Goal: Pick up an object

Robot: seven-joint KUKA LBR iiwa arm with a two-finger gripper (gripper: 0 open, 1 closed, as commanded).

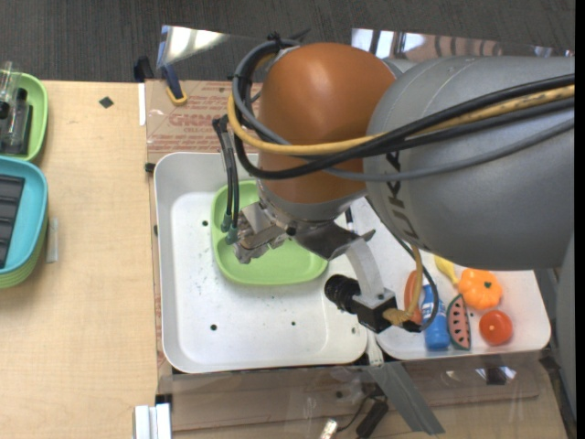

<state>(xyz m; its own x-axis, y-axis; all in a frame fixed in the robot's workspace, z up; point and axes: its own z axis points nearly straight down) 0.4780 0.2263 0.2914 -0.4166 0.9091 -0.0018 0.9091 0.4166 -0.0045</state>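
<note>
The only writing in view is on the brown cardboard sheet lying beyond the claw, at the far edge of the bins — reddish letters that begin "Gle", the rest too faint to read.

The claw hangs low over a green plate in the left white bin. Its tips sit at the plate's left part, close to or on the surface of the plate; whether they touch it cannot be told, nor can it be told whether the claw is spread or pressed together, since the wrist housing covers most of it. Nothing is seen gripped.

The arm's orange band and grey link loom directly above the claw and hide the far part of the plate and much of both bins. Black and yellow cables loop down beside the claw.

To the right of the claw, in the right bin, lie small toys: an orange pumpkin, a red tomato-like ball, a watermelon slice and a blue piece. A black fitting juts between claw and toys.

Well to the left of the claw, on the wooden surface, stand a green tray and a blue tray.
</note>
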